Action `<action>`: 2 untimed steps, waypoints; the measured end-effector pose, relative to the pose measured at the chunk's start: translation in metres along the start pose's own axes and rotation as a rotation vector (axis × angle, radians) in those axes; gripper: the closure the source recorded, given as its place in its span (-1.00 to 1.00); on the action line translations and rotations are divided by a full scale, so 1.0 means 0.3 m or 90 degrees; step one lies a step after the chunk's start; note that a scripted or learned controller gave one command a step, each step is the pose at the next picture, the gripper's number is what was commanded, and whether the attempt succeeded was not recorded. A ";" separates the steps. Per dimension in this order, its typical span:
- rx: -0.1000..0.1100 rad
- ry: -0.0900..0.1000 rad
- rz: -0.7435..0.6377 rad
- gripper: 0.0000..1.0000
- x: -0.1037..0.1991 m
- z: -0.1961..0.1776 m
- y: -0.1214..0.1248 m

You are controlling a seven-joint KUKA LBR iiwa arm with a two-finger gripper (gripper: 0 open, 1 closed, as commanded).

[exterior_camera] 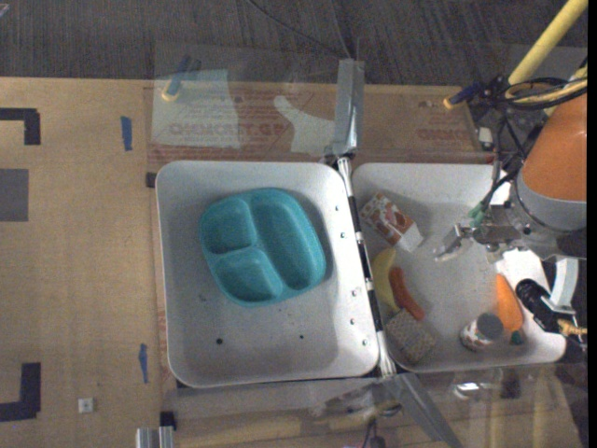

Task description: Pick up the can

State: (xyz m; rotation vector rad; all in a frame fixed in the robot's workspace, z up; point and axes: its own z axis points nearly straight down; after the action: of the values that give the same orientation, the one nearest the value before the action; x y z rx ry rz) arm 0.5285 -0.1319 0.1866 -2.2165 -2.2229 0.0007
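**Right bin: claw empty above the middle, can at the near edge**

In the right bin (pixel 438 180), the gripper (pixel 454 241) hangs over bare floor near the middle, fingers (pixel 442 248) slightly apart with nothing between them. Arm (pixel 560 171) comes in from the right, orange band visible.

The can (pixel 482 331) sits near the bin's front-right corner, upright or nearly so, lid end toward the camera. It is well apart from the claw, toward the near edge. An orange carrot-shaped item (pixel 508 304) lies just beside it on the right, looks touching or close to it.

Other contents: small red-and-white carton (pixel 389 218) near the back left; yellow banana-like piece (pixel 383 278) against the left wall with a red sausage-shaped item (pixel 406 293) beside it; grey-tan sponge-like block (pixel 410 335) at the front left.

Left bin (pixel 187 343) holds a teal divided plate (pixel 263 245), three compartments, roughly centred toward the back.
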 end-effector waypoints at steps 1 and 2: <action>-0.005 0.000 -0.062 -1.00 -0.185 0.297 -0.143; -0.006 -0.002 -0.057 1.00 -0.199 0.267 -0.147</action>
State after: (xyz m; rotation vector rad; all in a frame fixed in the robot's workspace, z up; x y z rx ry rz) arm 0.4843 -0.1918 0.1065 -2.1216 -2.3256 -0.0061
